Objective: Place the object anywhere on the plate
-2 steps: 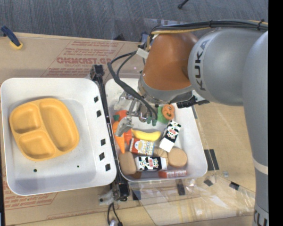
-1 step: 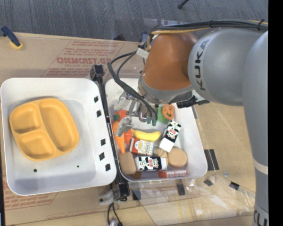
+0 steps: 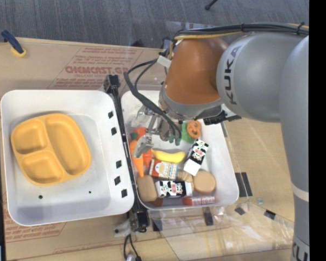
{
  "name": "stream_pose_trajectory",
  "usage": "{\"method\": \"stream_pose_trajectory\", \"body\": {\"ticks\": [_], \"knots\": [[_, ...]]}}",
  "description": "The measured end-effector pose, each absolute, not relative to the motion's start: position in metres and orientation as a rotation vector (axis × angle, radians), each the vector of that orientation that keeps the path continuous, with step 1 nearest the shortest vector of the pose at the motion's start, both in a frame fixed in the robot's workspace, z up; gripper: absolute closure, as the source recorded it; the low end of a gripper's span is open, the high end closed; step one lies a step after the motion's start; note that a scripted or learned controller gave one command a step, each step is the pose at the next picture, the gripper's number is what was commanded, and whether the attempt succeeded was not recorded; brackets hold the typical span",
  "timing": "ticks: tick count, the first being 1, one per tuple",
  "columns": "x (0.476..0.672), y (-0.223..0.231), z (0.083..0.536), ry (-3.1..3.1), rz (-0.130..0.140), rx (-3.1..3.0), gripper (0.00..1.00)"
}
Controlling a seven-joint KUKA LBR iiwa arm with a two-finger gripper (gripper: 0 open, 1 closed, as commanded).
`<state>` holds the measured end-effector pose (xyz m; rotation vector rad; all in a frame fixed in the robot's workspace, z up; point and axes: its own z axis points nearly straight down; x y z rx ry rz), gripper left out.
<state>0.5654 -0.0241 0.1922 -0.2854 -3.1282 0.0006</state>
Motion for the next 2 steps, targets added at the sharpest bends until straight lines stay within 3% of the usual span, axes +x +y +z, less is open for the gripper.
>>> {"method": "stream_pose_trajectory", "body": {"ticks": [2], "knots": [[0.5654,-0.0241,0.1922,-3.128,0.001,-0.285,0.0]]}}
